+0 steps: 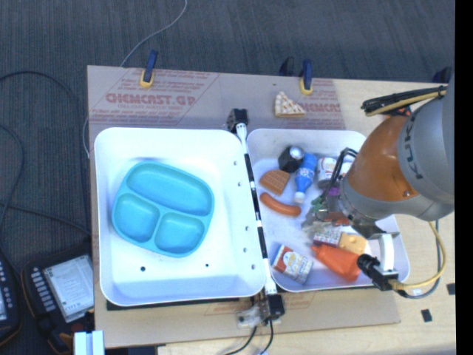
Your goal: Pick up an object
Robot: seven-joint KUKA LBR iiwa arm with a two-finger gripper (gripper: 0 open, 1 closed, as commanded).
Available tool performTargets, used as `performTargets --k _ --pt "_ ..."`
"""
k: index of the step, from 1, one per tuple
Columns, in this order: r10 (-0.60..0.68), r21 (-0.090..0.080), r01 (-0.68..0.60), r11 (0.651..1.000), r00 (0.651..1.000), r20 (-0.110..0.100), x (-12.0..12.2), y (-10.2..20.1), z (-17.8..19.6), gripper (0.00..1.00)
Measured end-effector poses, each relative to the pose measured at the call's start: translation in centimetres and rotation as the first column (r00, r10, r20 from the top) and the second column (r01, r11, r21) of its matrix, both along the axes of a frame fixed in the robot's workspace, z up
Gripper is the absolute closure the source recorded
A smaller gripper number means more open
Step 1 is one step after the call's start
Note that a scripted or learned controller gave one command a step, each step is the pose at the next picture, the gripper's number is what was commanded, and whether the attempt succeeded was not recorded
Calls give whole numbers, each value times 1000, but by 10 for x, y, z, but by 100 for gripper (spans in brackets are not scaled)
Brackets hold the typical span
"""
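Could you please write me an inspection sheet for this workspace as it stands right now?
Surface: brown board carrying two white bins side by side, left bin and right bin.
Job's things: right bin holds a hot dog, a blue bottle, an orange toy and a small printed packet, crowded together.
Clutter: blue divided tray lies in the left bin; a pizza-slice toy lies on the board behind the right bin.
Gripper: the arm hangs over the right bin; finger state hidden.
Cables: yellow cable loops at the right bin's near corner; thin wire runs across the carpet.
Surroundings: dark carpet; two blue clamps, one at, on the board's far edge.
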State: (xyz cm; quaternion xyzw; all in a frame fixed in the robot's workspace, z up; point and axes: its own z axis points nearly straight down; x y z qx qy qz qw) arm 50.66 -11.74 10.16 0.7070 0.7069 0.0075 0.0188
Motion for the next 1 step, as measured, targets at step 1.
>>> performTargets --k 1 --pt "0 1 0 1000 1000 -5 -1 0 -2 0"
